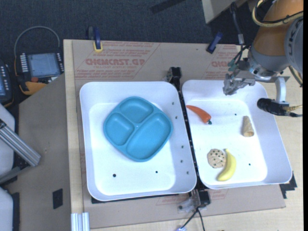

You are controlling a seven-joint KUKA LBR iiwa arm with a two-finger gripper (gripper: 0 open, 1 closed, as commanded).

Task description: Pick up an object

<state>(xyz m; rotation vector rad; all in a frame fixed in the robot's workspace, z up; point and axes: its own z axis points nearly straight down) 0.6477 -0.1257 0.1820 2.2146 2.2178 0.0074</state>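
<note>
The right bin holds an orange chili pepper near its left wall, a tan cone-shaped piece toward the right, and a round cookie beside a yellow banana at the front. My gripper hangs over the back of the right bin, above and right of the pepper, with nothing seen between its fingers. A blue divided plate lies in the middle of the left bin.
The two bins meet along a black centre divider. The arm with its orange band reaches in from the upper right. A small screen device sits off the bench at the far left.
</note>
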